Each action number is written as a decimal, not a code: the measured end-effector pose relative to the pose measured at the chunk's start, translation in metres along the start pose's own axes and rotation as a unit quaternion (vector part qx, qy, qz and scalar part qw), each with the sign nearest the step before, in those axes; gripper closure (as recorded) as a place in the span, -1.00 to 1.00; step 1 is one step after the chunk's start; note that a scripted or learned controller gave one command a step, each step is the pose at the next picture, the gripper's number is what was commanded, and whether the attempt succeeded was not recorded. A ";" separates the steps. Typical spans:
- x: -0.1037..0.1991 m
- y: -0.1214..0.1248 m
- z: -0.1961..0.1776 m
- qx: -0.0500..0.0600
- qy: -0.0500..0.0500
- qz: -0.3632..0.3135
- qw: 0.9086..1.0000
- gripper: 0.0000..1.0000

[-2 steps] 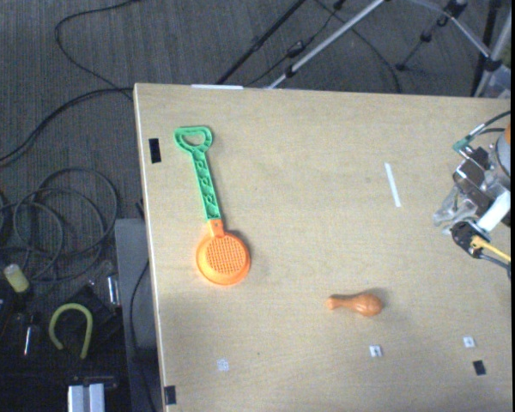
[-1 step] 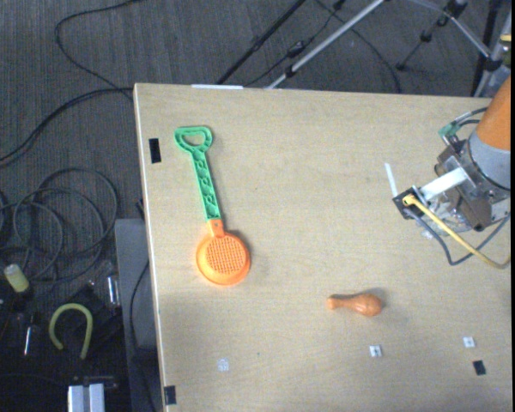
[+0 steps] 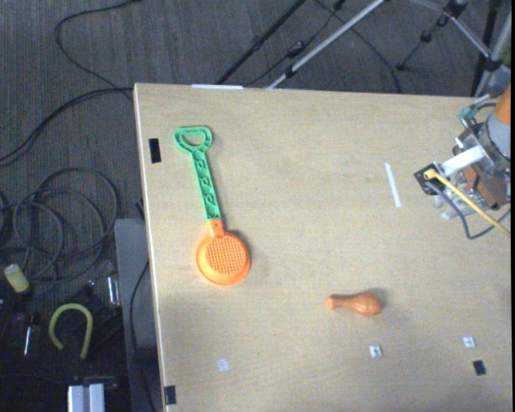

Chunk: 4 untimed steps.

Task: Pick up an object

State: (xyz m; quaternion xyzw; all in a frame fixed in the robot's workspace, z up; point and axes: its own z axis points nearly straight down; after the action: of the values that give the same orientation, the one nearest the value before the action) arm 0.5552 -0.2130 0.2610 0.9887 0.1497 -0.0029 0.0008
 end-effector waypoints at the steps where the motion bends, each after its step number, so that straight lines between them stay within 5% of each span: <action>1: 0.052 -0.054 -0.041 0.000 0.001 0.050 0.999 1.00; 2: -0.008 -0.027 -0.117 0.000 0.001 -0.011 1.000 1.00; 3: 0.057 -0.067 -0.130 0.001 0.001 0.041 0.999 1.00; 4: 0.068 -0.138 -0.153 0.001 0.001 0.050 0.999 1.00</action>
State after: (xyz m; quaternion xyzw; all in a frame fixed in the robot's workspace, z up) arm 0.5804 -0.0602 0.4133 0.9950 0.1002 -0.0018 -0.0004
